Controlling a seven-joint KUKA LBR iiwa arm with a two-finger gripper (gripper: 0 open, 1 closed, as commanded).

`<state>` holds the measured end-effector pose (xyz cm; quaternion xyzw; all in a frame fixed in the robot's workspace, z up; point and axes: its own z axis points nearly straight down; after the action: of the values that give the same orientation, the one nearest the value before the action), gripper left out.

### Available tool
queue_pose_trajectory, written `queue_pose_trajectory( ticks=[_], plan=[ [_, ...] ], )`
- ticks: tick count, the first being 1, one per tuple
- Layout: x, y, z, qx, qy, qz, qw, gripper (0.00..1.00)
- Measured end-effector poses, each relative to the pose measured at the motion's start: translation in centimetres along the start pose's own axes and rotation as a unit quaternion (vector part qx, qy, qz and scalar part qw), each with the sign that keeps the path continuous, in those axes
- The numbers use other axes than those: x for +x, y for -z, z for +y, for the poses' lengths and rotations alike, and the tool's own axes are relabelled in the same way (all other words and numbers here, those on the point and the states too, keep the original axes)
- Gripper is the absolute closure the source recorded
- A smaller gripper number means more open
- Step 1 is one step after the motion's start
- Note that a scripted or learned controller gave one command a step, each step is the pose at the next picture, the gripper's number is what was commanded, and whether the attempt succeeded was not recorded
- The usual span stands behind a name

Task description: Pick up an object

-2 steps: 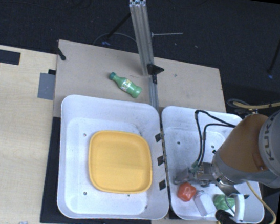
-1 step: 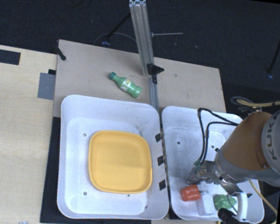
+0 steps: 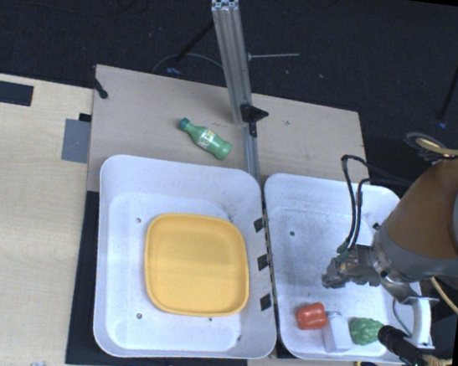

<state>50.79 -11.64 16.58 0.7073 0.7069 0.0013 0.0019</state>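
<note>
Gripper (grasp state indiscernible) over the right bin; we should descend squarely onto the red object near its front edge.

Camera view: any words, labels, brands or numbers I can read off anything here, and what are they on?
No text can be read.
Green bottle on the bench behind the bins: it has a pale label band, too small and blurred to read.
Yellow plate, red object, green object, white bins: no markings visible.
</note>
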Motion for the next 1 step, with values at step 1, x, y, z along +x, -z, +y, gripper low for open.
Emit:
queue_pose_trajectory(
  ticks=[1],
  plan=[
    [-0.05,4.03,0.09,0.001,0.000,0.000,1.0000,1.00]
  ],
)
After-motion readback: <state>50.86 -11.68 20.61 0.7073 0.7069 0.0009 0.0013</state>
